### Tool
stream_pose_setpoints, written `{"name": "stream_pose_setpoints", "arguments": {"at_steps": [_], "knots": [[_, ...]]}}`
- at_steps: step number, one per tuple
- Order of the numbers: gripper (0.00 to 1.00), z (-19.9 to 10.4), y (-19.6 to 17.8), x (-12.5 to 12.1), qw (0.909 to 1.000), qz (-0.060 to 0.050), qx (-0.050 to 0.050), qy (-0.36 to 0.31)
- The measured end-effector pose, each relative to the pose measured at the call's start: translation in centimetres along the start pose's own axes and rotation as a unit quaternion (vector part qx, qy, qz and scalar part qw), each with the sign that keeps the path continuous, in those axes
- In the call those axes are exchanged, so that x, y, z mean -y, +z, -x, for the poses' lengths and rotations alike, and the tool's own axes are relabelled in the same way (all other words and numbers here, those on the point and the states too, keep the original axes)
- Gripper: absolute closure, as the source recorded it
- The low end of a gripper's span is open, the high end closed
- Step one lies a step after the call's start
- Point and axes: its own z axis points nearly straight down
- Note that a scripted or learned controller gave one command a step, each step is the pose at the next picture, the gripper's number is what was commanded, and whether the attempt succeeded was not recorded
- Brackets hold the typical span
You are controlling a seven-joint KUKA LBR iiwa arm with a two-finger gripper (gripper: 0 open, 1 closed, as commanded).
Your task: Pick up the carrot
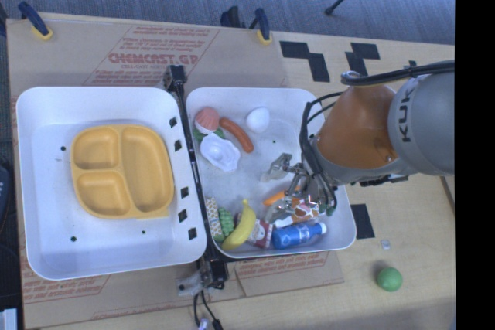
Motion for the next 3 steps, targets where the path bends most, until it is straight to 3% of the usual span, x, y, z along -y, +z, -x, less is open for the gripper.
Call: {"name": "stream_pose_setpoints", "arguments": {"at_steps": [1, 2, 3], "knots": [[0.00, 0.7, 0.1, -4.2, 0.9990, 0.001, -0.009, -0.044], [1.00, 0.8, -1.0, -4.2, 0.9990, 0.000, -0.009, -0.044], [1.00, -0.5, 0.3, 0.9, 0.9995, 0.000, -0.010, -0.029]]}}
